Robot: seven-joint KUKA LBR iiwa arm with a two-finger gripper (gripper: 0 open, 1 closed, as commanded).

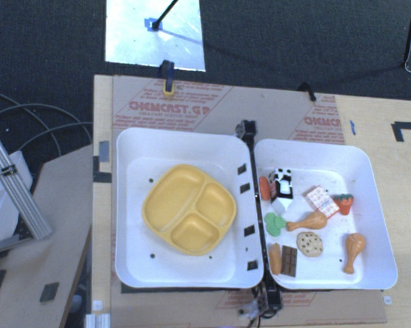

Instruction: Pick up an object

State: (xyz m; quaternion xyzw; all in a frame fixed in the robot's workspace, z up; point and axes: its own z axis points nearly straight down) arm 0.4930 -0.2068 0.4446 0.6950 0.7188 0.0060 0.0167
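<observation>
Brown toy chicken drumstick (353,252) lying in right white bin (377,194), near right wall, long side running up-down, fat end pointing up. Second toy drumstick (308,222) lying sideways mid-bin. Yellow plastic divided plate (190,208) sitting in left white bin (133,191).

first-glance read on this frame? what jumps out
The big yellow divided plate dominates, lying alone in the left white bin. Next, the clutter of small toy foods in the right white bin: two drumsticks, a cookie, a black-and-white cow-like toy, a green piece and a brown chocolate-like bar near the divider.
</observation>
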